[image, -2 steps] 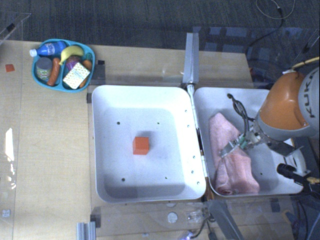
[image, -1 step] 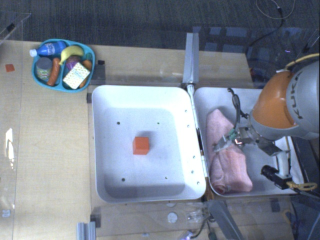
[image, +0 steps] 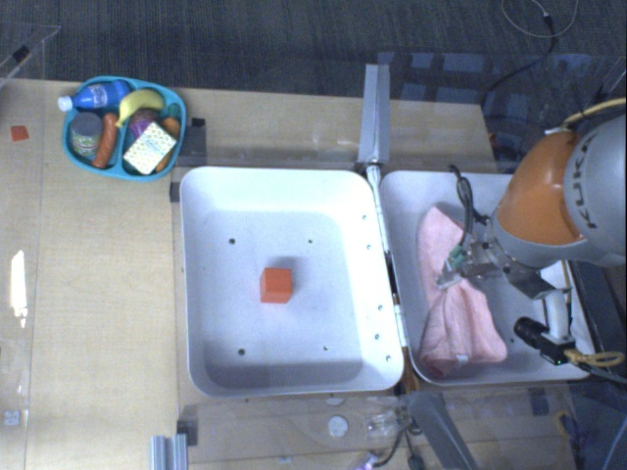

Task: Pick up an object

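At the far left of the wooden bench [image: 98, 292], a small blue tray [image: 122, 125] holds toy groceries, among them a blue bottle [image: 101, 95], a banana [image: 142, 103] and a speckled white card [image: 150, 148]; a little red square [image: 20, 133] lies on the bench near the left edge. To its right sits the left bin [image: 211, 360], a shallow white tub in which a single orange cube [image: 276, 285] rests flat on the floor, a touch left of centre and well apart from every wall. A grey metal divider [image: 372, 116] runs down toward the seam where the two bins meet. In the right bin [image: 402, 204], a pink cloth [image: 456, 306] lies crumpled along the left half, stretching from near the top wall down to the bottom one. The gripper [image: 468, 262] is down at the cloth's right edge, about midway along it, touching or just above the fabric; whether it has hold of the cloth cannot be told from this angle. Behind it the grey arm [image: 598, 184], with its orange band [image: 534, 199], reaches in from the right, over the bin's right side.
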You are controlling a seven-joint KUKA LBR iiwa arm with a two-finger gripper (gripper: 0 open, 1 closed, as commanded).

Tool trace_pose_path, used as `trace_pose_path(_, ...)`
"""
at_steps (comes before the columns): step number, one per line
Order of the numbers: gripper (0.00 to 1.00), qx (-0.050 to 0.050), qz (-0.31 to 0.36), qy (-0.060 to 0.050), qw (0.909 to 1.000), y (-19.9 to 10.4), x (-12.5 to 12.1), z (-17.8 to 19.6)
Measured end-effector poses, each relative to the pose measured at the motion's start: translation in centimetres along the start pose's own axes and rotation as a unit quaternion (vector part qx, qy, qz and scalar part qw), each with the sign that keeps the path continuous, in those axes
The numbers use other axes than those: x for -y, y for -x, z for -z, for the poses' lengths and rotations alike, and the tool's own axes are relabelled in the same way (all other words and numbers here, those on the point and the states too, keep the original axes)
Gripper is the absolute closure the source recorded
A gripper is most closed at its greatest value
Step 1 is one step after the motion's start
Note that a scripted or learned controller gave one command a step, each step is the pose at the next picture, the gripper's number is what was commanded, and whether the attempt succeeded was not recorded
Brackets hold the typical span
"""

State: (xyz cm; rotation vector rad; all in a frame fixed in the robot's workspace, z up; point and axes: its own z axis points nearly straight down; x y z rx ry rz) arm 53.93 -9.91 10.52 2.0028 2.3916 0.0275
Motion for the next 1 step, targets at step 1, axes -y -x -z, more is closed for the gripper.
trace_pose_path(1,1.00,-0.002,0.020,-0.010,0.9997,-2.82,-5.14,7.98)
